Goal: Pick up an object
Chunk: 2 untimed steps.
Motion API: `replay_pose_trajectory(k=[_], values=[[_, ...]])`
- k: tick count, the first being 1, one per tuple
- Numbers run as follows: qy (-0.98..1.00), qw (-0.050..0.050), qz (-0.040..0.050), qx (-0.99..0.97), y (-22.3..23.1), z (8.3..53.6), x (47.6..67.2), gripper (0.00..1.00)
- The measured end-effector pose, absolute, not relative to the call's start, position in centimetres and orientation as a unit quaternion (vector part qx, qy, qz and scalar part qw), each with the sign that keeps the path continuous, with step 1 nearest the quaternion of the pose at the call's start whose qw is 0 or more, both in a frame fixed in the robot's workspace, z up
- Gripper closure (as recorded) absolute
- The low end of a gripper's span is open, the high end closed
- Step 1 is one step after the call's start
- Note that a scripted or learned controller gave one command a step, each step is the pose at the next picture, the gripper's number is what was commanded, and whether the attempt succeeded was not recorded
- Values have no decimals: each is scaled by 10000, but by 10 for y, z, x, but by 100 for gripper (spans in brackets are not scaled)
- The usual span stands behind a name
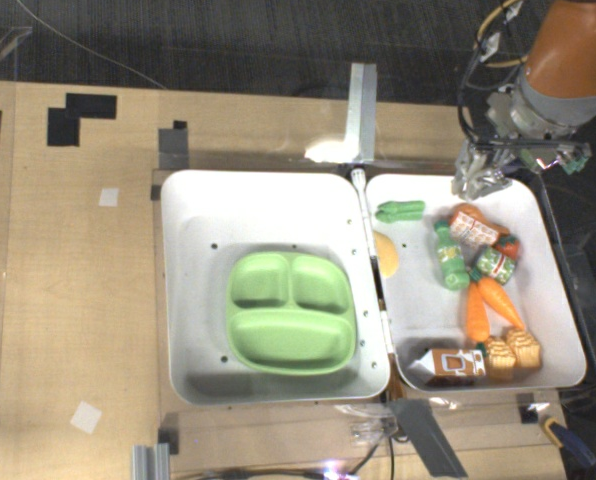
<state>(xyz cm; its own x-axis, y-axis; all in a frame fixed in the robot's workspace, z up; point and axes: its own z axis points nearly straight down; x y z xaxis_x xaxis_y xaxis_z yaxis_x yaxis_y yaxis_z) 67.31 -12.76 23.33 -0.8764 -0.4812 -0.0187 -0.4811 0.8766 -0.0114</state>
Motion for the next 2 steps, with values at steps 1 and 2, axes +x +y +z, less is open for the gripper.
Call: replay_pose_trajectory(k=[1,2], values=[[9980,78,-10,-634,-129,281,671,100],[9974,54,20,-719,-23,269,634,100]])
